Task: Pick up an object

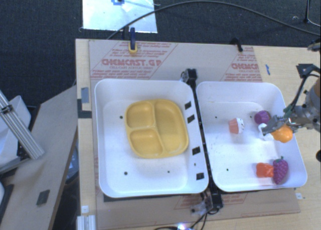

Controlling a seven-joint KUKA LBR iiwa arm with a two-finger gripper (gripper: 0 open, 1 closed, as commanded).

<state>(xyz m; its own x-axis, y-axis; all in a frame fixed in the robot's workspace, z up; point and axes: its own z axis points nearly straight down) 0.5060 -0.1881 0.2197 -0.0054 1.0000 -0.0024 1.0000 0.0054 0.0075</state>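
Over right bin point(220, 91), tool point(268, 127) low near right wall, between purple ball point(261, 117) and orange fruit point(283, 134); whether it's spread or pinching, cannot tell. Pink cup point(235, 125) near centre, red piece point(264, 170) touching purple grapes point(280, 169) at front. Yellow tray point(156, 128) in left bin point(108, 138)

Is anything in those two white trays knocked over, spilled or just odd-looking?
Nothing looks spilled or broken. The yellow divided plate sits slightly skewed in the left bin, and the small pink cup in the right bin lies on its side.
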